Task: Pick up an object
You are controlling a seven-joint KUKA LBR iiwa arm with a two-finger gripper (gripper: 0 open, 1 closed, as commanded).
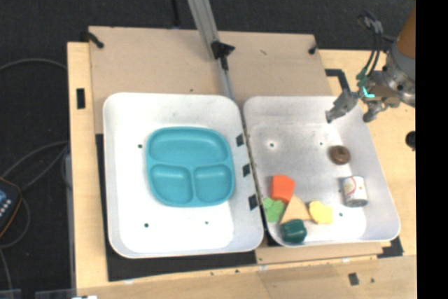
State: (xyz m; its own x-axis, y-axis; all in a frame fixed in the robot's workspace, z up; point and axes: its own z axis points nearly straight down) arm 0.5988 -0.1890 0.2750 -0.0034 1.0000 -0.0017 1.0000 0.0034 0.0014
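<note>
My gripper (355,110) hangs over the far right part of the right bin (294,122), open with nothing between its fingers. A small brown disc (340,155) lies just in front of it. A white and red can (353,190) lies on its side nearer the front. At the bin's front sit an orange block (283,187), a light green piece (273,209), a tan wedge (297,208), a yellow piece (320,212) and a dark green piece (294,230).
The left bin (126,213) holds a teal divided plate (189,166). A slanted metal pole (199,3) rises behind the bins. Bare bin floor lies between the gripper and the pile of objects.
</note>
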